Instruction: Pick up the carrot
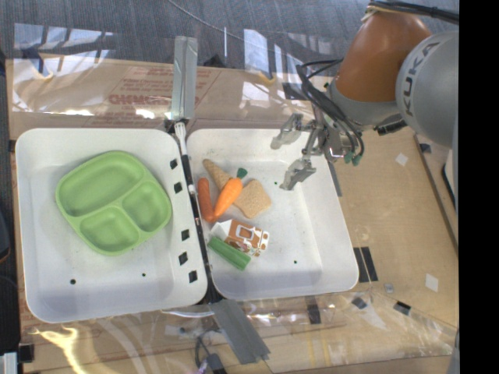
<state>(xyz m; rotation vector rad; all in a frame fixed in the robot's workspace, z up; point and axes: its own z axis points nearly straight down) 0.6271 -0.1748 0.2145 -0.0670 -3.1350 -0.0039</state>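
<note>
1. Camera view, writing: white letters that look like "KUKA" run down the grey arm [425,76] at the right edge, just below its orange band. The cardboard [132,92] behind the bins bears faded red print, too faint to read. A small orange-and-white package [247,236] in the right bin has printing that is too small to make out.

2. Camera view, gripper: the gripper [292,154] hangs over the far right part of the right bin [312,248]. Its two metal fingers stand apart, one toward the far side and one nearer, and there is nothing between them. The jaws are open at a moderate width.

3. Camera view, the carrot: the carrot [227,195] lies in the left half of the right bin, tilted, with its green top pointing far and right and its tip near and left. It sits to the left of the gripper and somewhat nearer, apart from the fingers and not touching them.

4. Camera view, neighbours: an orange sausage-shaped piece [205,199] lies just left of the carrot by the bin's left wall. A tan bread slice [251,199] touches the carrot's right side. A tan cone-like piece [216,172] lies just beyond it. A green stick [229,252] rests nearer, beside the package.

5. Camera view, left bin: the left bin [47,287] holds a green divided plate [113,201].
</note>
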